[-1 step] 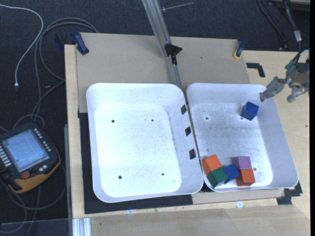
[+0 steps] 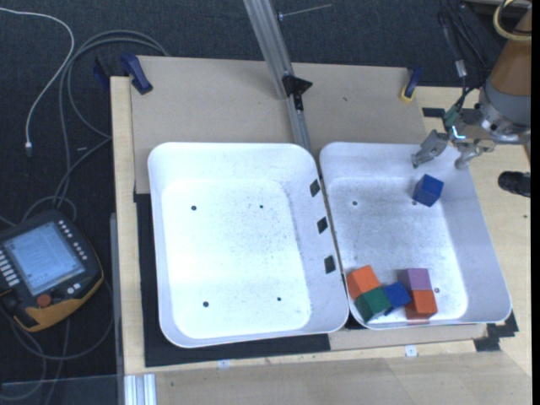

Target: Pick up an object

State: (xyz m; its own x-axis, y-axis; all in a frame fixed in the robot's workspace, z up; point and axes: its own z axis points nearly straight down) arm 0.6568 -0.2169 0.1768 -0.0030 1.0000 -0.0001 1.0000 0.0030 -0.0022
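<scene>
You'll find a cluster of blocks point(image 2: 393, 293) at the right bin's point(image 2: 481, 234) six o'clock edge. Farther back lies a small blue cube point(image 2: 428, 189), tilted, just below the gripper point(image 2: 448, 154), whose fingers stand apart, holding nothing.

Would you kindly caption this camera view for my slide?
Open gripper above a blue cube in the right bin.

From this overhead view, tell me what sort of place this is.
Probably a robotics lab test bench: two white bins clamped on a board, loose coloured blocks, and a teach pendant lying on dark carpet.
</scene>
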